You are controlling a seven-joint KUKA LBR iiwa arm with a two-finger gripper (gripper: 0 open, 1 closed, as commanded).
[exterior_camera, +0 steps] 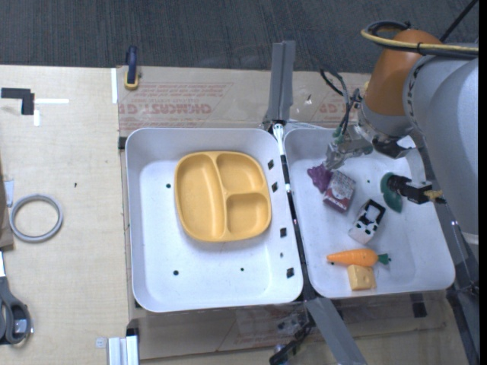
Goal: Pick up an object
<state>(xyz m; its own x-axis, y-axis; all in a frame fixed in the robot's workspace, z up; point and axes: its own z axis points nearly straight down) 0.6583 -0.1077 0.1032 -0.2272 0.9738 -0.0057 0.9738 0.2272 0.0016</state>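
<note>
Camera view puts two white bins in front of you, side by side on the bench. The left bin (152, 280) carries a yellow divided plate (223, 195), lying flat a little toward its far side. The right bin (426, 272) holds the small things you could pick from.

You see the arm (434, 74) reaching in from the right, its orange band high at the far right corner, with the gripper (340, 152) hanging over the far left part of the right bin. You cannot tell how wide its fingers stand or whether anything sits between them; they are small and dark against the clutter there.

Just near of the gripper lies a purple object (320, 177), touching or almost touching a crinkled packet (339, 192) to its right. Nearer to you and further right is a black-and-white block (367, 221), tilted. At the right wall of that bin you find a green object (393, 191) with a dark piece beside it. Toward the near edge lies a toy carrot (354, 258), its green end pointing right, and just near of it a yellow wedge (361, 277), the two close enough that they may touch.

On the bench at the far left you have a grey ring (34, 217), well apart from both bins.
</note>
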